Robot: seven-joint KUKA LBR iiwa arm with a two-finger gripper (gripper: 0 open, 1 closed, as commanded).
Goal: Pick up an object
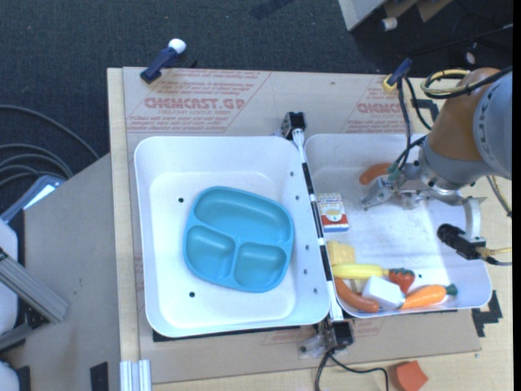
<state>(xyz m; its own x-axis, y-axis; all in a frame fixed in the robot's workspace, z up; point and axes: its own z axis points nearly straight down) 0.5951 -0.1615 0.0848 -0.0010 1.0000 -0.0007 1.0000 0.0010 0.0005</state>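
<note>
Sausage [376, 172] just beside claw [383, 192], right bin's [472, 296] far end.

My gripper [376, 192] hangs in the right bin [464, 255] beside a sausage [376, 172], with a small carton [332, 215] to its left, toy food [391, 287] heaped nearer, and a divided plate [238, 238] in the left bin [155, 218].

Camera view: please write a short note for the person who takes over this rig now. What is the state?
Gripper: low in the right bin, beside the orange sausage at the far side; nothing seen between its fingers.
Small carton: by the divider.
Toy food pile with carrot: near edge of that bin.
Blue plate: in the left bin.
Done: nothing lifted.
Left: grasp one object and raise it.
</note>
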